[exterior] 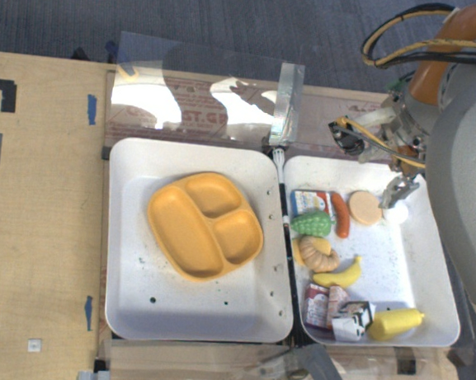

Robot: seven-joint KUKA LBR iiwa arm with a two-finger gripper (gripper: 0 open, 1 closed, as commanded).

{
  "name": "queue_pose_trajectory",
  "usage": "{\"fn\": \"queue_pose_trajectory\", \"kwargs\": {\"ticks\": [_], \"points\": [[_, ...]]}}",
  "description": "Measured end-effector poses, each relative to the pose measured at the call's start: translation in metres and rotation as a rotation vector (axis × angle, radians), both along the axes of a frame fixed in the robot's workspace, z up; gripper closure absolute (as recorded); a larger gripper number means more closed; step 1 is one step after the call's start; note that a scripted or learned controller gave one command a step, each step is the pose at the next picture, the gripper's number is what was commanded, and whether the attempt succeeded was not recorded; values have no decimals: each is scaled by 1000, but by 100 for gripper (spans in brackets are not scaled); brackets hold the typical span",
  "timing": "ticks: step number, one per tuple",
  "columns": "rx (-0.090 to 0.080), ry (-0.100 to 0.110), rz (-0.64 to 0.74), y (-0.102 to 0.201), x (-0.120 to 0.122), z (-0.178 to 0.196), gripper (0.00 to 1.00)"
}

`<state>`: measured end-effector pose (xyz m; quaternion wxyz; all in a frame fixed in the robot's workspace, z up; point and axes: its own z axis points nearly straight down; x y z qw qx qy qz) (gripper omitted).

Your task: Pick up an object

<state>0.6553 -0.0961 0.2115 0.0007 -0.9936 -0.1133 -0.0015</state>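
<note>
Barely legible: red print on the cardboard strip at 12 o'clock of the left bin, washed out by glare. Unreadable too, the labels on the blue-white packet and the small packets in the right bin. At that bin's 1 o'clock, the gripper, just at 3 o'clock of the round tan disc; cannot tell whether spread or pressed together. Arm cut off at the frame's edge.

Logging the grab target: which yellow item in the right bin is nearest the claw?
The banana, mid-bin, curved; the yellow bottle lies farther from the claw, at the front edge.
</note>
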Motion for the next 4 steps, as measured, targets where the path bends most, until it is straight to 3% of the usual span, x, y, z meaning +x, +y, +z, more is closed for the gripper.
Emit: {"fn": "queue_pose_trajectory", "kwargs": {"ticks": [1, 2, 3, 4], "points": [[1, -3, -10, 29, 7, 50, 0], [1, -1, 10, 39, -30, 95, 0], [0, 15, -28, 21, -40, -24, 0], [-1, 1, -26, 2, -32, 23, 0]]}}
